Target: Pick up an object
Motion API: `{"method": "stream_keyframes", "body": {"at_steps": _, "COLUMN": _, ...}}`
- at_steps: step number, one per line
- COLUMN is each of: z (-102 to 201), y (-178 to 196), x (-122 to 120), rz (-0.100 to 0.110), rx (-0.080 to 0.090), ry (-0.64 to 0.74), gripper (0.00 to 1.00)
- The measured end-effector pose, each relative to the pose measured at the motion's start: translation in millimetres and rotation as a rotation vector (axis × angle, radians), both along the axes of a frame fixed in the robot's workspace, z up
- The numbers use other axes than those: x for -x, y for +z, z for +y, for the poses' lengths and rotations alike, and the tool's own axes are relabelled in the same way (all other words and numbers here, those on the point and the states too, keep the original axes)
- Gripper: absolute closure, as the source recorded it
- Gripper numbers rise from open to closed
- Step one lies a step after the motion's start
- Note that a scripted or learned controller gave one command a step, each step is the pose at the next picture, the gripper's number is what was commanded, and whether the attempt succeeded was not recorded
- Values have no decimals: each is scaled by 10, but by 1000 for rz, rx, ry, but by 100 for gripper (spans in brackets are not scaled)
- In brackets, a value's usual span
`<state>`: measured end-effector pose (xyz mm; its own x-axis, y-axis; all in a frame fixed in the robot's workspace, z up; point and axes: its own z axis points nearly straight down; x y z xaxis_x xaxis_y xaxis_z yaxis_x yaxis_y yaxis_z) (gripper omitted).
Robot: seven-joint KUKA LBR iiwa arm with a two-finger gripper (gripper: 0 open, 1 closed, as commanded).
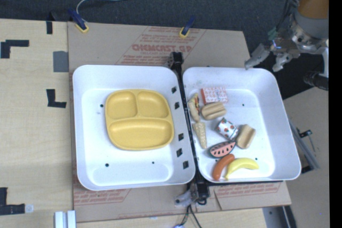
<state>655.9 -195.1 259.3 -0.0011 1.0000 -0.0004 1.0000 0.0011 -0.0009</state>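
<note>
left bin (85, 131) — yellow tray (140, 119); right bin (278, 131) — toy food (224, 139)

We look down at a slant from well above the left bin (85, 115), the right bin (270, 115) beside it, with both bins and surrounding bench in frame.

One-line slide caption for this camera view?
Open gripper hovers beyond the right bin of toy food; yellow divided plate lies in the left bin.
</note>
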Motion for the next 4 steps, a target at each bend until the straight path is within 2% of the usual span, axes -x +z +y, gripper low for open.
{"method": "stream_keyframes", "body": {"at_steps": 1, "z": -263, "y": -1662, "x": -111, "rz": 7, "rx": -5, "ry": 0, "gripper": 0}}
{"method": "stream_keyframes", "body": {"at_steps": 2, "z": -76, "y": -1726, "x": -126, "rz": -3, "rx": 3, "ry": 0, "gripper": 0}}
{"method": "stream_keyframes", "body": {"at_steps": 4, "z": 25, "y": -1726, "x": -133, "rz": -5, "rx": 5, "ry": -1, "gripper": 0}}
